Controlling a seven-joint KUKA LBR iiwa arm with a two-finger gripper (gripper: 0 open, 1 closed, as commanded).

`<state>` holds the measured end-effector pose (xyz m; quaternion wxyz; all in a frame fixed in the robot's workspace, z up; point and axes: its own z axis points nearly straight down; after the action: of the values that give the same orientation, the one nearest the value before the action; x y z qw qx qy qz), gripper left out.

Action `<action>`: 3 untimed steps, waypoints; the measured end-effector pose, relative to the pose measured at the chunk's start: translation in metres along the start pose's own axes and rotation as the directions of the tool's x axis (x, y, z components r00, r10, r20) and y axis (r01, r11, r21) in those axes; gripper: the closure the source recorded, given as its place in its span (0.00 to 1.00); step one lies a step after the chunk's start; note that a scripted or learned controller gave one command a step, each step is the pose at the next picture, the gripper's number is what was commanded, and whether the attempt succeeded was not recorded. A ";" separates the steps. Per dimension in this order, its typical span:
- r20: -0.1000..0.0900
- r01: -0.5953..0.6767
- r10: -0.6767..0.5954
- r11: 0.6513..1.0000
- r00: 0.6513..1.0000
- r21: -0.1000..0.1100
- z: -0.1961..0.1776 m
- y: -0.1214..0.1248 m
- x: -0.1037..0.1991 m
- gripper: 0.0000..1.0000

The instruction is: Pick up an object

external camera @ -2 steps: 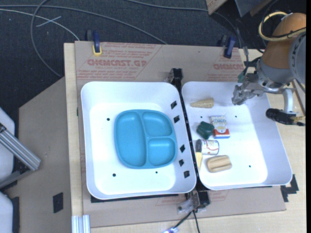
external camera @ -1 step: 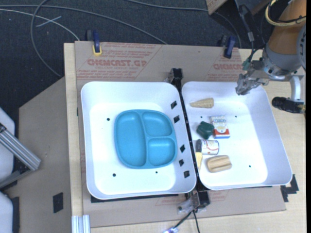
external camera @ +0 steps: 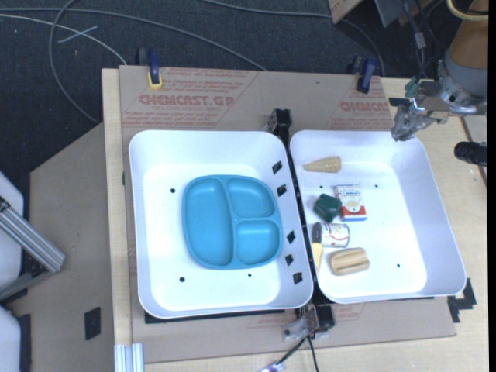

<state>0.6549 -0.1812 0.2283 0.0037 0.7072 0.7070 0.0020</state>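
In the right bin (external camera: 418, 208) lie several small objects: a tan cone-shaped piece (external camera: 322, 164) near the back, a red and white box (external camera: 350, 202), a dark green block (external camera: 327, 206), a small clear packet (external camera: 335, 233), a yellow stick (external camera: 317, 253) and a tan bread-like roll (external camera: 349, 262). My gripper (external camera: 404, 127) hangs over the bin's far right corner, well away from all of them, with nothing seen between its fingers.
The left bin (external camera: 155, 208) holds a blue divided plate (external camera: 232, 221). Black clips run along the divider between the bins. Blue clamps (external camera: 154, 71) hold the brown board at the back. Cables lie on the dark floor behind.
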 end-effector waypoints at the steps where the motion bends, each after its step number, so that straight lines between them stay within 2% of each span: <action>1: -0.001 0.001 -0.001 1.000 1.000 0.003 -0.028 0.001 0.000 1.00; 3: -0.006 0.005 -0.005 1.000 1.000 0.010 -0.036 -0.037 0.097 1.00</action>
<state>0.6175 -0.0845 0.2633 -0.0019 0.7053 0.7089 0.0003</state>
